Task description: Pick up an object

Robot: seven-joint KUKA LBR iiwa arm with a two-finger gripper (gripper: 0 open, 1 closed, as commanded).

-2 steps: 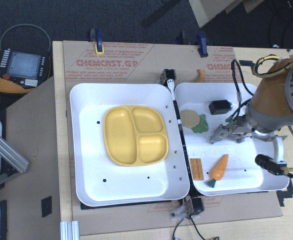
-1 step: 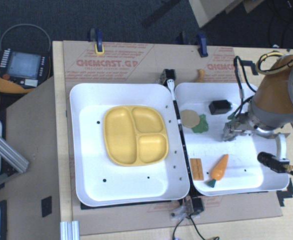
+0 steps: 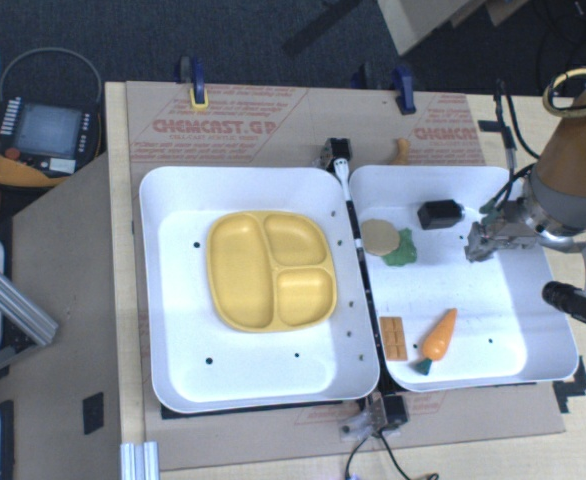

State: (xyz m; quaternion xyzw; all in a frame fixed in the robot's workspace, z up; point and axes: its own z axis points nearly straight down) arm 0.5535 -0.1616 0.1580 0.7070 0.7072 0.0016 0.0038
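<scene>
1. Two white bins sit side by side on the bench: the left bin (image 3: 173, 298) and the right bin (image 3: 533, 353).
2. In the left bin, a yellow divided plate (image 3: 270, 268) lies flat near the middle, three compartments, nothing in them.
3. Over to the right bin, where the arm (image 3: 573, 158) comes in from the right, orange band up top, grey below.
4. The gripper (image 3: 481, 243) hangs over the right bin's upper middle, pointing left. Whether it is apart or together, I cannot tell; it is small and blurred against the white floor.
5. Just left of it and a little up, a small black block (image 3: 439, 213) lies on the bin floor, apart from the gripper.
6. Further left, by the bin's left wall, a tan disc (image 3: 379, 236) touches a green piece (image 3: 403, 250) at its lower right.
7. Down in the front, a carrot (image 3: 438, 335) lies at a slant, green end toward the near rim.
8. Just left of the carrot, an orange wafer (image 3: 394, 338) lies flat against the left wall.
9. Nothing shows between the gripper tips.
</scene>
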